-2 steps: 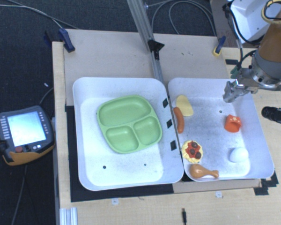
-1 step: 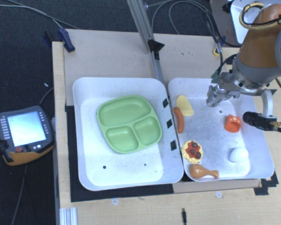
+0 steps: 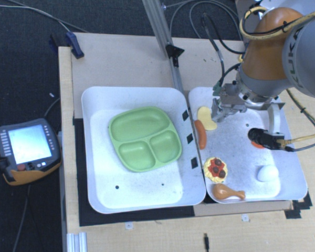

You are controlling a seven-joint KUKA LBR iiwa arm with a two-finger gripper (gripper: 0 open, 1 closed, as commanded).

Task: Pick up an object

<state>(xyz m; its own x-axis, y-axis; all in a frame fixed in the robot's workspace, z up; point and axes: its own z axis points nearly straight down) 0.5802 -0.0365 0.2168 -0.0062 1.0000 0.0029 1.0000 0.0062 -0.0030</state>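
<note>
My gripper point(image 3: 218, 112) hangs over the back left part of the right bin point(image 3: 286, 161), right next to a pale yellow piece point(image 3: 205, 117), touching or just above its right edge. An orange sausage point(image 3: 200, 133) lies along the bin's left wall, just in front of the yellow piece. Nearer the front lie a small round pizza point(image 3: 216, 168), a brown drumstick point(image 3: 228, 193) and a white egg point(image 3: 266, 173). A red-orange item point(image 3: 258, 144) peeks out from under a black part on the arm.
A green divided plate point(image 3: 145, 138) lies in the left bin point(image 3: 94, 156). A metal pole point(image 3: 163, 30) slants down to the gap between the bins. Cables point(image 3: 210, 33) loop behind the right bin. A teach pendant point(image 3: 26, 148) sits off the bench at left.
</note>
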